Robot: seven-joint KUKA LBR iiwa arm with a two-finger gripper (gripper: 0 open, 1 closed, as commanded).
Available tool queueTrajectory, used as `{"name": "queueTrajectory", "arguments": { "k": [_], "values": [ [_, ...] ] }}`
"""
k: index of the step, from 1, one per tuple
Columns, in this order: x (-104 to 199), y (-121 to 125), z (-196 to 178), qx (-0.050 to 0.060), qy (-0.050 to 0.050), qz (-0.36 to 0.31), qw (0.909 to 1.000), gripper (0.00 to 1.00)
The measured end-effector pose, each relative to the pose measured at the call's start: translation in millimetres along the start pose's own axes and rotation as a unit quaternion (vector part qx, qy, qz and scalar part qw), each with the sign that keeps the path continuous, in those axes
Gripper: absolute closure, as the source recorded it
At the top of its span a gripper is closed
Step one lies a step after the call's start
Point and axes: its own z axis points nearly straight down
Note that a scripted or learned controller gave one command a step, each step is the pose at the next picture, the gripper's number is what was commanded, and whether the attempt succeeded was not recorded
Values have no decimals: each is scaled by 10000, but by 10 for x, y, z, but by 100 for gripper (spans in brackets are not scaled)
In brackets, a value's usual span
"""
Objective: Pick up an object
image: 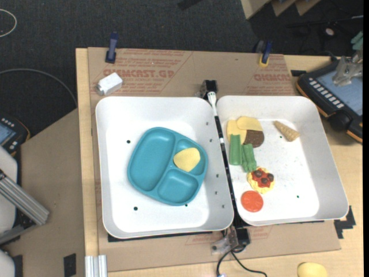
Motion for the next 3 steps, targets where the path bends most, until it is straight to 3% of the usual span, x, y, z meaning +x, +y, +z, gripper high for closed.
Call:
{"name": "queueTrajectory", "arguments": {
  "k": [1,2,3],
  "values": [
    [241,-1429,251,140,63,17,9999,100],
    [36,-974,1132,131,58,-5,9999,100],
    [1147,-1559,301,76,70,-56,9999,100]
  ]
}}
